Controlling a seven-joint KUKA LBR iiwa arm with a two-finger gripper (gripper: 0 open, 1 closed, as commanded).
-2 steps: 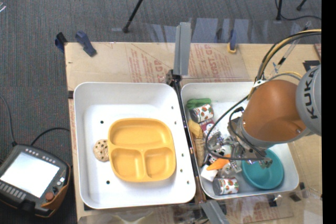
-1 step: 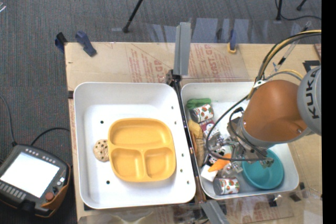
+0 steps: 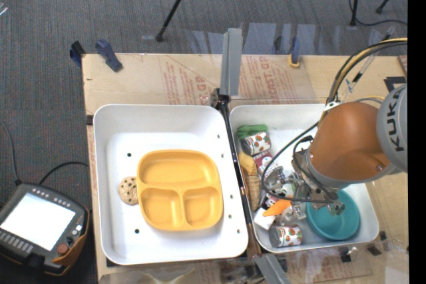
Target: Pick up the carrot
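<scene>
A: At the near edge of the right bin, what lies there?
B: A can; just behind it the carrot, under the hand.
A: Gripping it?
B: Can't tell. Farther left, a yellow tray.

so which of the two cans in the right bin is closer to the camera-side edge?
The can lying at the near edge, just left of the teal bowl and below the carrot. The other can sits farther back, by the green item.
</scene>
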